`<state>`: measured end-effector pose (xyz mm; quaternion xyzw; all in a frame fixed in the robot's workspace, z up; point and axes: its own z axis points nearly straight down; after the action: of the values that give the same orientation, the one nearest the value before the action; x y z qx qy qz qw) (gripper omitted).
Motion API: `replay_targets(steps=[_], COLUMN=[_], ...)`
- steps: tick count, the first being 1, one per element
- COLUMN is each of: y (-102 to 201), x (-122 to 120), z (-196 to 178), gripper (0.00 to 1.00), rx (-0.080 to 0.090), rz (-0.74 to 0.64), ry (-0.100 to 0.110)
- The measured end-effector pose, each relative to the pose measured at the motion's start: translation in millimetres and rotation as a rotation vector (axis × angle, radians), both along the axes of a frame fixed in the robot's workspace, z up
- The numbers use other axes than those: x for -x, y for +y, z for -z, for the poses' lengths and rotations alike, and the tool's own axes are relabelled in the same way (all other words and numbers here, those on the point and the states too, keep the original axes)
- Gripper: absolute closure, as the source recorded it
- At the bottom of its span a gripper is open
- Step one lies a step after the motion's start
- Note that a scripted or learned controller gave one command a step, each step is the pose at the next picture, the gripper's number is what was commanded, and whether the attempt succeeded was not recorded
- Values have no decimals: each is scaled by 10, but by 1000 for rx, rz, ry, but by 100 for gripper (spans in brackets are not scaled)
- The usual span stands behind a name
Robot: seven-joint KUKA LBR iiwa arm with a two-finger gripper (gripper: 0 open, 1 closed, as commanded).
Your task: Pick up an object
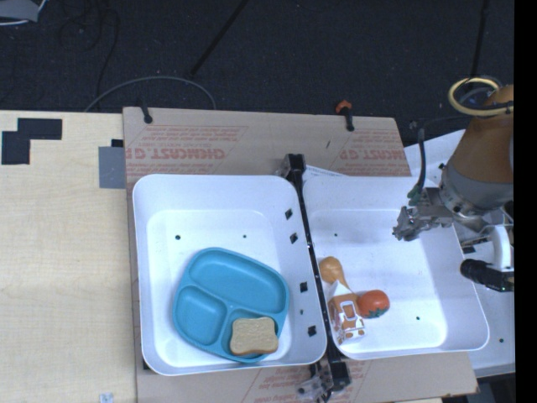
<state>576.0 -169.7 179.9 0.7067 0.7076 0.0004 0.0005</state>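
In the camera view, the right bin (436, 330) serves as the landmark. The gripper (409, 223) hangs over that bin's far right part, near its back wall, at the end of the grey arm (480, 162) with its orange band. Whether its fingers are spread or closed cannot be told, as they are small and dark against the wrist; nothing shows between them. The objects lie well apart from the gripper, at the bin's near left corner: a tan piece (331, 269) against the left wall, a white and orange toy (346, 316) just in front of it, and an orange-red ball (374, 303) touching the toy's right side. Left of this bin, the other bin (159, 217) holds a blue divided tray (226, 288) with a slice of bread (253, 336) in its near compartment.
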Motion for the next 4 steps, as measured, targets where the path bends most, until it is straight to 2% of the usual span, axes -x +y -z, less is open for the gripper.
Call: replay_targets(steps=[1,2,4], y=[65,64,992], x=[-38,-40,-75], z=[-603,-599,-592], gripper=[100,100,100], rx=[1,0,-2], rz=[-1,-1,-2], ry=[-3,2,3])
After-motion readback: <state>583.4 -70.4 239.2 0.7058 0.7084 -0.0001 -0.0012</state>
